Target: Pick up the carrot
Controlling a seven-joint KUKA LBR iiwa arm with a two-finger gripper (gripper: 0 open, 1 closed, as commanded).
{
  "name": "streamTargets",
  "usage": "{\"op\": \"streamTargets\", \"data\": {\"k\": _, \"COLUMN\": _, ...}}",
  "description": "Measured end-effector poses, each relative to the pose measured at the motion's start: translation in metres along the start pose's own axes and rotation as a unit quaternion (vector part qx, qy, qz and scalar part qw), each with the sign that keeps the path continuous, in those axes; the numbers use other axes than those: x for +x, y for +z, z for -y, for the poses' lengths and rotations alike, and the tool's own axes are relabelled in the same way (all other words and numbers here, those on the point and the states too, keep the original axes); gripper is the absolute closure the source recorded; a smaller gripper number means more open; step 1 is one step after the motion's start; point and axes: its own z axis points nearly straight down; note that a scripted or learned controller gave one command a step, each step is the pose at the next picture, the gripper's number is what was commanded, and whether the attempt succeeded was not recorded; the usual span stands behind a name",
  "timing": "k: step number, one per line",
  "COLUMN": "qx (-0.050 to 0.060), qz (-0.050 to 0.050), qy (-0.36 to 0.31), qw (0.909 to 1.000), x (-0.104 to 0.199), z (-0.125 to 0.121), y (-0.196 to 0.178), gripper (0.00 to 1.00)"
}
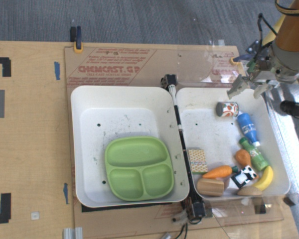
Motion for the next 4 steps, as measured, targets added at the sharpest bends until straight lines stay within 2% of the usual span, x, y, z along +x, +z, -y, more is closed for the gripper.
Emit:
{"op": "streamTargets", "data": {"k": 1, "qx": -0.005, "qz": 0.002, "qy": 0.033, "qw": 0.9995, "x": -0.010, "z": 0.071, "y": 0.149, "gripper": 0.00}}
{"op": "streamTargets", "data": {"k": 2, "qx": -0.005, "qz": 0.001, "qy": 0.066, "qw": 0.9978, "x": -0.028, "z": 0.142, "y": 0.158, "gripper": 0.00}}
{"op": "streamTargets", "data": {"k": 3, "qx": -0.011, "qz": 0.006, "qy": 0.068, "qw": 0.9976, "x": -0.032, "z": 0.139, "y": 0.145, "gripper": 1.00}}
{"op": "streamTargets", "data": {"k": 4, "qx": -0.003, "qz": -0.004, "qy": 0.122, "qw": 0.9925, "x": 0.109, "z": 0.133, "y": 0.054, "gripper": 1.00}}
